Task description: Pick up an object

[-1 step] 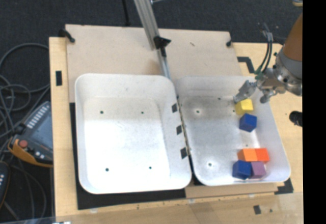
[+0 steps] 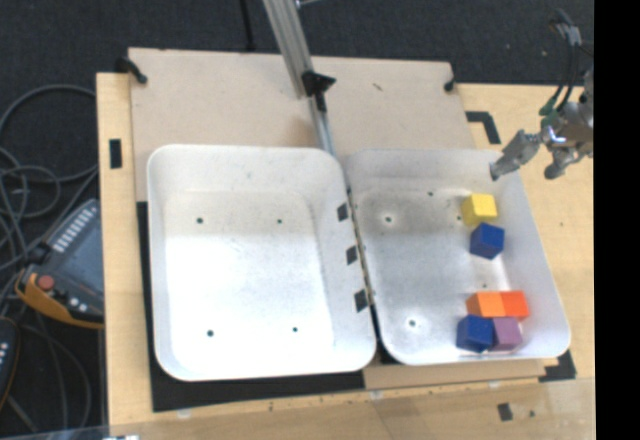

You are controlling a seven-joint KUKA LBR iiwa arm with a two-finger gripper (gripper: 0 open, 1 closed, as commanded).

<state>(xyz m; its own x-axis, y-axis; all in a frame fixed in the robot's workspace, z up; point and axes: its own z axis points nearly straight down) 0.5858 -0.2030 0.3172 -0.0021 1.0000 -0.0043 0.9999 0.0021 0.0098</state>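
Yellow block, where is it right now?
The yellow block sits in the right bin, near its upper right corner, just above a blue block and below-left of the gripper.

Yellow block: small cube, resting flat in the right bin, nearest the claw, just below and left of it. Blue block: touching the yellow one's lower edge, slightly turned, a little farther from the claw. Cluster well below the claw, at the bin's near right corner: orange block, wider than the rest, atop a dark blue block and a purple block, all three touching.
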